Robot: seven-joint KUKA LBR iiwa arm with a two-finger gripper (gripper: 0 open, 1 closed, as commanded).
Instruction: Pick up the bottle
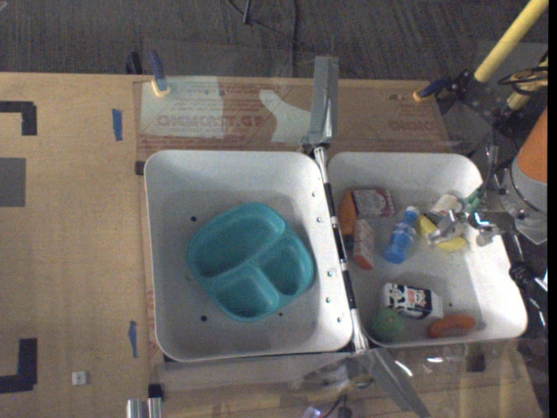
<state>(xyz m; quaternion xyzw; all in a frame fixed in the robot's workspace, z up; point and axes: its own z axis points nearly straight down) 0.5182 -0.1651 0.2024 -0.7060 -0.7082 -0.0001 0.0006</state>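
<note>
Small blue plastic bottle [401,237] lay tilted, free; metal claw [452,225] hovered just right of bottle, apparently positioning for pick; open or closed — cannot tell.

Landmark: blue bottle [401,236], right bin [498,299].
- Left of bottle: small carton [363,244] close beside; red-and-white box [372,202] just above that. Tight gap.
- Right of bottle: yellow item [439,232] near, gripper [459,223] over it. Crowded.
- Below bottle: bare floor, then cow-print carton [412,300], green ball [388,323], orange piece [452,325].
- Above bottle: bare floor to the rim.
</note>
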